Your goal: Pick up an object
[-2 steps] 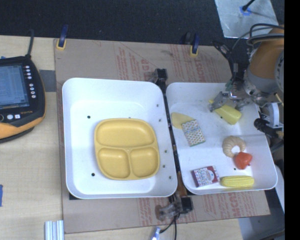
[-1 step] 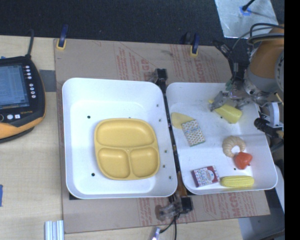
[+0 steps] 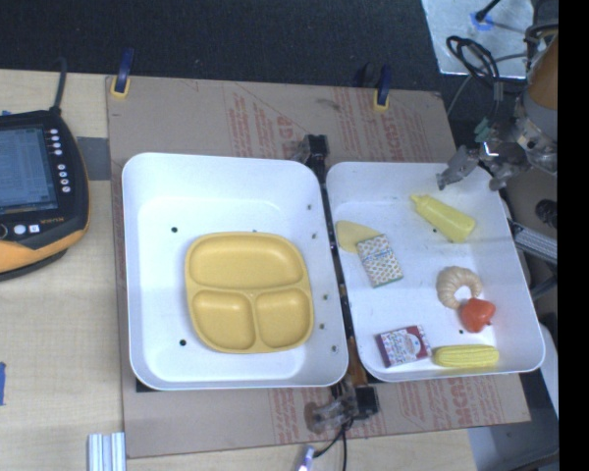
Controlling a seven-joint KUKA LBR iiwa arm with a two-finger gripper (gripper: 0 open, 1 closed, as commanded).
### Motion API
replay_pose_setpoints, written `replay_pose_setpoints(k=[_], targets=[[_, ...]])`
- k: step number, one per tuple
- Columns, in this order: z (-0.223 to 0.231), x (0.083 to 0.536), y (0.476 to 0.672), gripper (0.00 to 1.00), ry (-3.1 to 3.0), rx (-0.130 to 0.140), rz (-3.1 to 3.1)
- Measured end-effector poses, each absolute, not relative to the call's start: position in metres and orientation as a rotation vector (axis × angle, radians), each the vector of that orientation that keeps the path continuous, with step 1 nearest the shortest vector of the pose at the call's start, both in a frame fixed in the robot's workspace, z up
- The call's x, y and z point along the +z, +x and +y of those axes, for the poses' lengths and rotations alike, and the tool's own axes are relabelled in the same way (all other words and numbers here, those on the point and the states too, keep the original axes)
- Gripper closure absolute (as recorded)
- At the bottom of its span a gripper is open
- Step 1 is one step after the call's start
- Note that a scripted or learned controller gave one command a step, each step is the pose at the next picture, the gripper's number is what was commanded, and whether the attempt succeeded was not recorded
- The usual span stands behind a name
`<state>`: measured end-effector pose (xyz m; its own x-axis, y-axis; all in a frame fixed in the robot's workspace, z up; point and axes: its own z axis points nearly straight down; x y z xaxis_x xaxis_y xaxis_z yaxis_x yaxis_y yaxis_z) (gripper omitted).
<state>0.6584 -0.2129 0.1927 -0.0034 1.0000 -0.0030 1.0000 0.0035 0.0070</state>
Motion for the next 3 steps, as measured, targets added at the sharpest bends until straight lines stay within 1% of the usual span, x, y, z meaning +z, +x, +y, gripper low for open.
replay_pose_setpoints(k=[1,2,3], targets=[[-0.211,0.088,0.654,0.00,2.221,-0.012,2.234],[-0.214,0.164,0.534,0.00,2.218,-0.005,2.224],[-0.162,0.095,0.539,0.00,2.207,0.000,2.224]])
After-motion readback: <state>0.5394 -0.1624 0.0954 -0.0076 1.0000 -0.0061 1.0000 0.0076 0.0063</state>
